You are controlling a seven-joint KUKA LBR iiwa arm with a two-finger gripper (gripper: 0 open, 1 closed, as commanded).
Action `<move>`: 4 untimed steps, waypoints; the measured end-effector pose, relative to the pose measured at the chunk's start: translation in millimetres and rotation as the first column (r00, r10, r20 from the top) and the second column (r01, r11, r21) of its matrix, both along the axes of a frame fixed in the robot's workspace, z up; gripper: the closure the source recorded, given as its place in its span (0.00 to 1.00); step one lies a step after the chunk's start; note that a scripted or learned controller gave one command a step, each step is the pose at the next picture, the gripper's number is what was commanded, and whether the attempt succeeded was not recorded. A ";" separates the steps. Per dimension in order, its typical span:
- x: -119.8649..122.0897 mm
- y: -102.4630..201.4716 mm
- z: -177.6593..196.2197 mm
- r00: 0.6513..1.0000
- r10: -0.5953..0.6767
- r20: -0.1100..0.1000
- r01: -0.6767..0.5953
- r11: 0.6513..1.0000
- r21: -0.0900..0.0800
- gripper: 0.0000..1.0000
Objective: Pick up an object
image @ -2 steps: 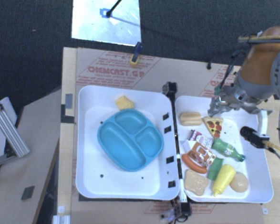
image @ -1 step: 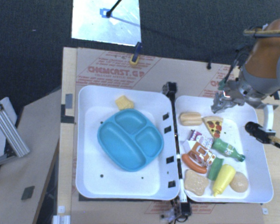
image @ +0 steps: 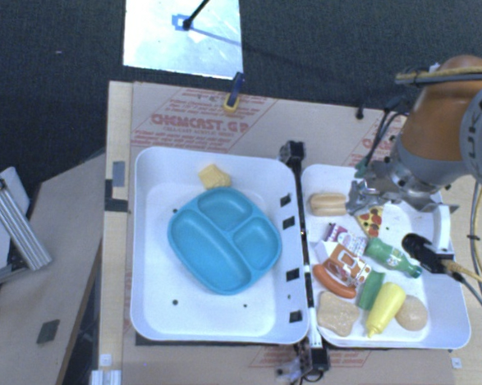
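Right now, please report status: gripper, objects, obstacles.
Gripper low over right bin, nothing visibly held. Bun beside it. Toy food crowded close.

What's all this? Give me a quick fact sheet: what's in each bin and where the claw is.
left bin: blue divided plate, small yellow piece beside it
right bin: toy foods, including a bread roll, green bottle, yellow bottle, hot dog, pizza slice
claw: low over the right bin's far end, next to the bread roll
grip: cannot tell

divided plate: glossy blue plastic | bins: smooth white plastic | bench board: matt printed cardboard
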State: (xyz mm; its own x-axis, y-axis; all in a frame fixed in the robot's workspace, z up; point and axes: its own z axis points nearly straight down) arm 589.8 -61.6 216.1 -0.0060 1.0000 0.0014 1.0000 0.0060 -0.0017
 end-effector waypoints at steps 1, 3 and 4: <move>-31.1 39.9 13.7 1.000 0.002 0.001 -0.002 1.000 0.001 1.00; -87.4 102.9 18.8 1.000 0.002 0.002 -0.002 1.000 0.001 1.00; -83.8 102.9 16.7 1.000 -0.001 0.003 0.001 1.000 0.000 1.00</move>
State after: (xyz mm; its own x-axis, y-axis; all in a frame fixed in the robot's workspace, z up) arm 506.0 41.3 232.8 -0.0046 1.0000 0.0010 1.0000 0.0046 0.0015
